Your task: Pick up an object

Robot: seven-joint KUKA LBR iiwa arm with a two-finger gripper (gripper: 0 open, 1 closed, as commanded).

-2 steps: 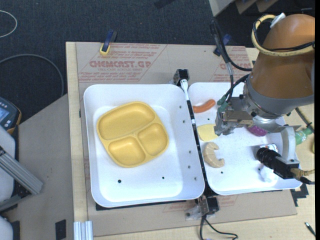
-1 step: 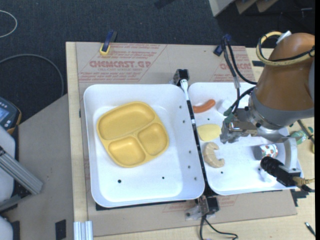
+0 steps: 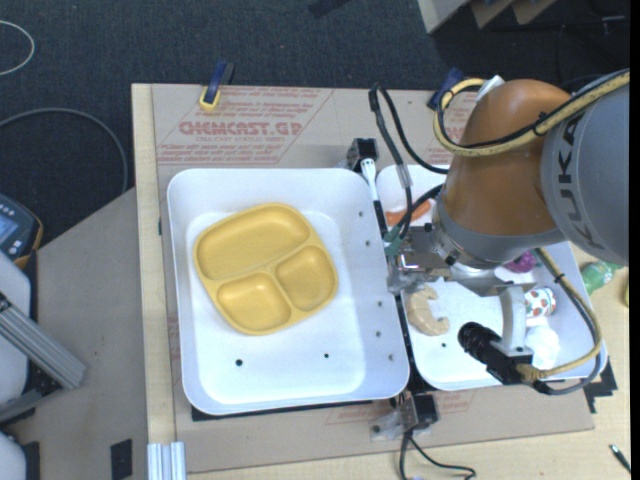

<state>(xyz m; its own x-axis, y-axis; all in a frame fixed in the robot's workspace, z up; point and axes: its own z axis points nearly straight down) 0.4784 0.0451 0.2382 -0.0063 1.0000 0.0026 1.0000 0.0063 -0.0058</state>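
Hand [image 3: 415, 273] low in right bin [image 3: 450, 368], just above tan curved piece [image 3: 428, 313]; grip state unclear. Nothing visibly lifted; pick pending.

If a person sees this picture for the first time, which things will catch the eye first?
First, the big yellow divided plate lying alone in the left white bin. Then the arm's orange band, which hangs over the right bin and covers much of it. Just below it lies a small tan curved piece.
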